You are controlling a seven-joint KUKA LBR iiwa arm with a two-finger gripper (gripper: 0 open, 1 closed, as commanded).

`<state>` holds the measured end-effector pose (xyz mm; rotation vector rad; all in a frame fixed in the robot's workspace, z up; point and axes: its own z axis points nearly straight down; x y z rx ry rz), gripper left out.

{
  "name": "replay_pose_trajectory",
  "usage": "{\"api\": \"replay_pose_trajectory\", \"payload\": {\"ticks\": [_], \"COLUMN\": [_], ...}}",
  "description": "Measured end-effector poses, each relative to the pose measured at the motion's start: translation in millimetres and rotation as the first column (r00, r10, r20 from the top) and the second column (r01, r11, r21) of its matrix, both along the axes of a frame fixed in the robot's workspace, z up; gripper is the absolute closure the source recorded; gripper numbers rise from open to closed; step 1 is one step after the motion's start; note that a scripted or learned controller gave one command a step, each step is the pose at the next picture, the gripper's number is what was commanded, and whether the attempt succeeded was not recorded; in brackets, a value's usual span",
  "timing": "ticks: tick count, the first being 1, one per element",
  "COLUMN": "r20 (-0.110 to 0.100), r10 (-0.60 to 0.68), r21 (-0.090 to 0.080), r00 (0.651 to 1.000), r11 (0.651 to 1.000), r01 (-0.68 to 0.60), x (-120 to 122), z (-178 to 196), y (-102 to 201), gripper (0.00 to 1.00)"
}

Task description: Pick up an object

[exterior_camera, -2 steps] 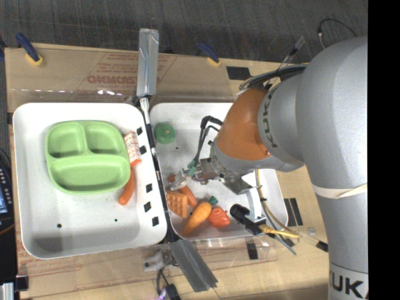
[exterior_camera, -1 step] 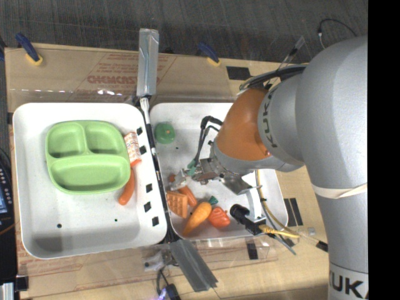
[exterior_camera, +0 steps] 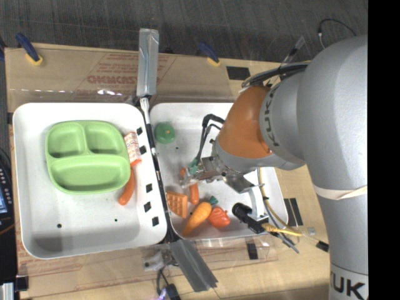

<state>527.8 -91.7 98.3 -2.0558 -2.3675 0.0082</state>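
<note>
My gripper (exterior_camera: 192, 170) reaches down into the right bin (exterior_camera: 178, 114), near its middle, under the orange wrist band. Just below it lies a small orange piece (exterior_camera: 194, 194). Toward the bin's front sit an orange waffle-like block (exterior_camera: 177, 204), a carrot (exterior_camera: 199, 214) and a red pepper (exterior_camera: 219, 218), packed close together. A green round object (exterior_camera: 165, 132) rests at the bin's back left. The arm hides the right part of this bin.
The left bin (exterior_camera: 28, 167) holds a green divided tray (exterior_camera: 84, 156), a striped packet (exterior_camera: 132, 147) and an orange sausage-shaped piece (exterior_camera: 127, 190). A black cylinder (exterior_camera: 245, 215) and cables hang at the right bin's front right.
</note>
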Motion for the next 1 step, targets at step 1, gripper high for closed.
{"api": "replay_pose_trajectory", "payload": {"ticks": [1], "r20": [0.007], "r10": [0.027], "r21": [0.000], "r00": [1.000], "r11": [1.000], "r01": [-0.027], "x": [15.2], "z": [120.8], "y": [6.8], "gripper": [1.00]}}
